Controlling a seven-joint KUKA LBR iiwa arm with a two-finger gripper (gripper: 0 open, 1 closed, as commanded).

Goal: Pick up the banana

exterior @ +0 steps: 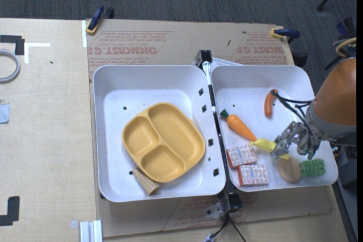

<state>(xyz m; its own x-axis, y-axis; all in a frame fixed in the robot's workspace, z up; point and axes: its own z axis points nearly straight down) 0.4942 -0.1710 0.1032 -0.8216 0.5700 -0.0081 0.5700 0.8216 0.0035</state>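
Note:
The banana (263,144) is a small yellow piece lying in the right bin (249,79), just right of the carrot. My gripper (282,147) is low in that bin, right over the banana's right end, which it covers. The banana's left part pokes out toward the carrot and rests on the bin floor. The grey wrist and orange band (339,100) come in from the right edge.
Around the banana lie an orange carrot (240,127), a sausage (269,104), two red-and-white boxes (248,165), a tan potato (289,170) and a green broccoli piece (312,168). The left bin (108,122) holds a yellow divided plate (163,141) and a cracker (146,182).

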